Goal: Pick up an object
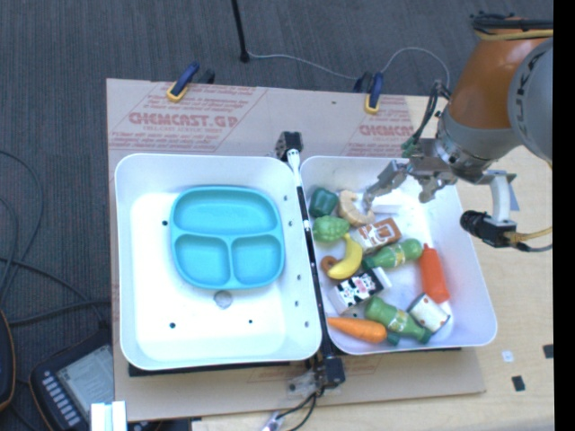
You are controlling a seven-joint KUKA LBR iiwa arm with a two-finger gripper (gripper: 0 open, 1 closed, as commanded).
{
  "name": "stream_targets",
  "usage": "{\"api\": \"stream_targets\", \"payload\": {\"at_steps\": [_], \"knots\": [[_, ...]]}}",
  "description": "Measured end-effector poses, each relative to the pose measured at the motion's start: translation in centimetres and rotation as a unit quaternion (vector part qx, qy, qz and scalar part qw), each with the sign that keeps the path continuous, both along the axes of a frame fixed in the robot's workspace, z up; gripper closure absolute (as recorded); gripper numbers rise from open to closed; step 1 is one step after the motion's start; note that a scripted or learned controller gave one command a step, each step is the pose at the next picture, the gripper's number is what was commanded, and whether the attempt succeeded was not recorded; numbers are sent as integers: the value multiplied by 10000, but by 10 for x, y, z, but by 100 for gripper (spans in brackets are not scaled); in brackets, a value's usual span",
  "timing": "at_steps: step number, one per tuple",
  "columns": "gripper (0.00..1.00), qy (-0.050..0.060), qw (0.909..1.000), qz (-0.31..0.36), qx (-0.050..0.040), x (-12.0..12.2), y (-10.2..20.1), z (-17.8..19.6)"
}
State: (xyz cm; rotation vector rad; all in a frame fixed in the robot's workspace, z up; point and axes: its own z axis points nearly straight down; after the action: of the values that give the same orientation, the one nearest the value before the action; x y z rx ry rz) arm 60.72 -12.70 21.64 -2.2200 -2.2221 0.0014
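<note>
**Desk:** Fingers, spread or clamped?

**Photographer:** Spread wide and gripping nothing, hanging over the far end of the right bin, just inside its back wall, on the grey arm with the orange band.

**Desk:** Nearest candidate for the pick?

**Photographer:** Cream bread piece, just beside the left-hand fingertip, a little to camera-left and nearer the lens. Touching or merely close: cannot tell from above. Next, the brown carton, nearly straight below the open gap, toward the camera.

**Desk:** Long axis on either?

**Photographer:** Bread piece stubby, no clear axis. Carton lying flat, long side running roughly left to right, slightly tilted. Likely the easier grab, judging by the flat sides.

**Desk:** Rest of the pile?

**Photographer:** All farther toward the camera from the fingers: yellow banana curled against a green vegetable, a green pickle just beyond the carton, a red-orange sausage lying lengthwise toward the lens on the right, an orange carrot at the near wall. Well off to the left, in the other bin, a blue divided plate.

**Desk:** Decisive relation for the coming move?

**Photographer:** Probably a short drop and slight shift toward the camera, carton centred between the fingers, closing across its short side. Crowding by neighbours the main risk.
</note>
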Motion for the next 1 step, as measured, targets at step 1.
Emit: {"api": "stream_targets", "payload": {"at_steps": [1], "knots": [[0,-7,10000,-2,-3,-5,21,-110]]}}
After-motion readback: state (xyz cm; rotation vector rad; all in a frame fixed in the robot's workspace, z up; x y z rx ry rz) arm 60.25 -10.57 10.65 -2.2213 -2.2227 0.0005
